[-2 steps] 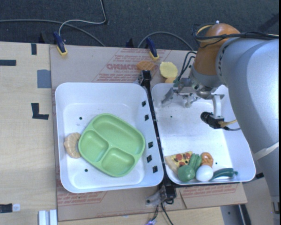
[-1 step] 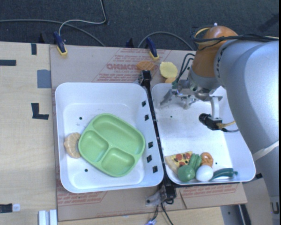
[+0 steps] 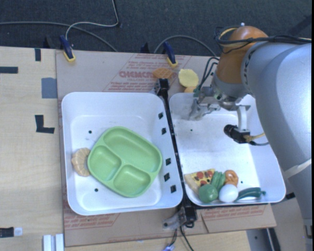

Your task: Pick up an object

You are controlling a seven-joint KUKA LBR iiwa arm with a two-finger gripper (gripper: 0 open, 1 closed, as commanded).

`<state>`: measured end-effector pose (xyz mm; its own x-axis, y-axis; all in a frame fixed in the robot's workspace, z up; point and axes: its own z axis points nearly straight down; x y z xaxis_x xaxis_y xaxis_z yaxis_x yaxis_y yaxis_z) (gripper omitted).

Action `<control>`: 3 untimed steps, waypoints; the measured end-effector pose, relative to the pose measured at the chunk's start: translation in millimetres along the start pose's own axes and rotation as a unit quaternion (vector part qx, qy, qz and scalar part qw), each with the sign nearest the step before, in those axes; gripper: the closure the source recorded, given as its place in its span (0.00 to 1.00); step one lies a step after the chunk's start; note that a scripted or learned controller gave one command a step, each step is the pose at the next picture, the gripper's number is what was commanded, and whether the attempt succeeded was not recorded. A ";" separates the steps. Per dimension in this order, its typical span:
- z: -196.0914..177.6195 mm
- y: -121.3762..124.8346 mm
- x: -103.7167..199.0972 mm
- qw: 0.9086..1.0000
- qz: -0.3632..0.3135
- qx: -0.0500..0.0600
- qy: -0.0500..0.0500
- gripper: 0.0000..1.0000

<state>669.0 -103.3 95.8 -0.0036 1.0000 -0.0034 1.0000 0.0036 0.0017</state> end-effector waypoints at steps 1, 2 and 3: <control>0.7 -0.2 0.0 1.000 0.000 0.000 0.000 0.00; 10.4 -0.4 -2.8 1.000 0.001 0.001 0.001 0.00; 0.2 0.1 -2.7 1.000 0.000 0.000 0.000 1.00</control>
<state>669.1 -106.0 95.6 -0.0032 1.0000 -0.0035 1.0000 0.0033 0.0022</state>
